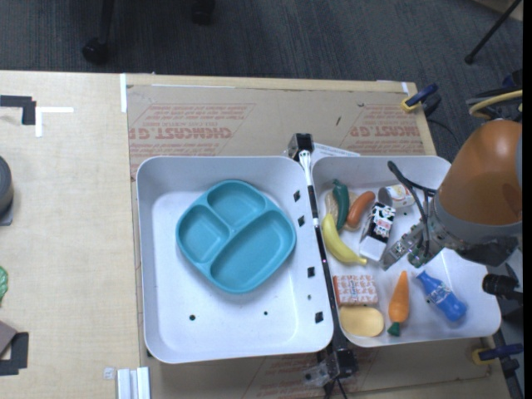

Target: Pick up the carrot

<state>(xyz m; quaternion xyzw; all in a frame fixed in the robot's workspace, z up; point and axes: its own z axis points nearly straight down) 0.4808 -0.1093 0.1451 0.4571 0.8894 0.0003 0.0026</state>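
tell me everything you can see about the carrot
The carrot is a small orange toy, smooth like plastic, with a green stub at its lower end. It lies near the front of the right bin, its narrow tip pointing up toward the pincer and its green end toward the front wall. The pincer hangs just above the tip; whether they touch is unclear. A yellow rounded piece lies close to its left and a blue bottle to its right.
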